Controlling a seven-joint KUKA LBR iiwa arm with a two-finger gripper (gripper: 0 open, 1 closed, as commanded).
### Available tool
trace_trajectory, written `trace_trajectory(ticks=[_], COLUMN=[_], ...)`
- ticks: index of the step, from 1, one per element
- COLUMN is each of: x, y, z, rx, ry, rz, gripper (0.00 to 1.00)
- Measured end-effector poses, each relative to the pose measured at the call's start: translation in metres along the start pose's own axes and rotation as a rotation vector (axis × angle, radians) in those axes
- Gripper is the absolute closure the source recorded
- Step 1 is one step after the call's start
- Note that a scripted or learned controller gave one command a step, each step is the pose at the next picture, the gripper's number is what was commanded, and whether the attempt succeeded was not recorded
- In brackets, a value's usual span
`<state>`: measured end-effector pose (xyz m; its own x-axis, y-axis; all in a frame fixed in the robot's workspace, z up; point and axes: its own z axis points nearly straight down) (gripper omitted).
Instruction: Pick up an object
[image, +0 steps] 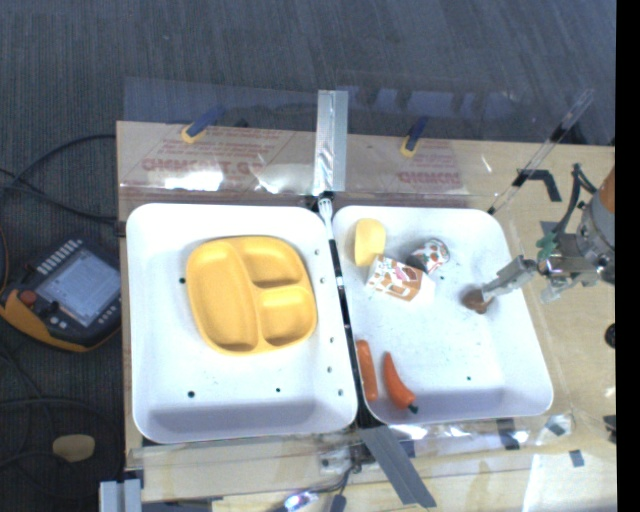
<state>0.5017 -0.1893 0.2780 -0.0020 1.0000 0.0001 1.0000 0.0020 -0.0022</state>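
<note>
2 shallow white bins are seen side by side on the surface (590, 400). The left bin (160, 330) carries a yellow divided tray (250, 292), lying flat near its middle. The right bin (500, 370) carries several small things. A pale yellow rounded piece (368, 240) lies near the bin's upper left corner. Just below it, a small carton with a white and brown print (395, 279) lies tilted, and a small dark and white printed object (431, 256) is set touching or just beside the carton's upper right. 2 orange carrot-like pieces (383, 375) lie near the lower left wall, close together, the right one ending in a dark tip. A small brown object (476, 299) lies toward the right side of the bin.

The hand (492, 291) is reached in from the right, low over the right bin, with its tip at the small brown object. Whether the hand is apart or together cannot be told, and no grasp on the brown object can be confirmed.
</note>
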Motion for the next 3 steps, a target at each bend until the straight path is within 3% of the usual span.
trace_trajectory(ticks=[1,2,3], x=[0.003,0.037,-0.002], y=[0.047,0.055,0.09], z=[0.104,0.067,-0.007], rx=[0.003,0.001,0.0], ry=[0.001,-0.003,-0.004], rz=[0.556,0.992,1.33], gripper=[0.0,0.0,0.0])
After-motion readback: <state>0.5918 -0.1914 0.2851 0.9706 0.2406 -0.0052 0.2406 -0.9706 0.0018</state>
